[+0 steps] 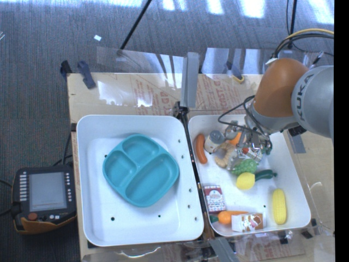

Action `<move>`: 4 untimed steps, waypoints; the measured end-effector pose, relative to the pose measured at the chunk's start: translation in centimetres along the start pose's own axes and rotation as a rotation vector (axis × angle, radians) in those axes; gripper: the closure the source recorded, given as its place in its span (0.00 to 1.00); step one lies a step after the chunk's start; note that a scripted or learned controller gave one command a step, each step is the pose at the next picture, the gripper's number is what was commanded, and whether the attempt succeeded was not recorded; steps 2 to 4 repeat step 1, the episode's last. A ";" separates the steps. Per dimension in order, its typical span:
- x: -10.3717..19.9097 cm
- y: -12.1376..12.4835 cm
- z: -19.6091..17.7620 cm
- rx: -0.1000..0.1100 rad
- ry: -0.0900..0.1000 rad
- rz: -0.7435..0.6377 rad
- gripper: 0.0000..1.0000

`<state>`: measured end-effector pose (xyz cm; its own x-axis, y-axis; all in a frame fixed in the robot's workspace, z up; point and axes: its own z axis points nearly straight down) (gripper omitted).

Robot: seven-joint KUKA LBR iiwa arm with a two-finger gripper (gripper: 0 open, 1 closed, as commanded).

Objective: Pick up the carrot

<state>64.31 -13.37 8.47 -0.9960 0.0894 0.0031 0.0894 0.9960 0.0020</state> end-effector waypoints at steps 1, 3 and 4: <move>-0.4 0.3 -1.5 0.001 -0.013 -0.006 1.00; -0.4 0.3 -1.5 0.001 -0.013 -0.006 1.00; -0.4 0.3 -1.5 0.001 -0.013 -0.006 1.00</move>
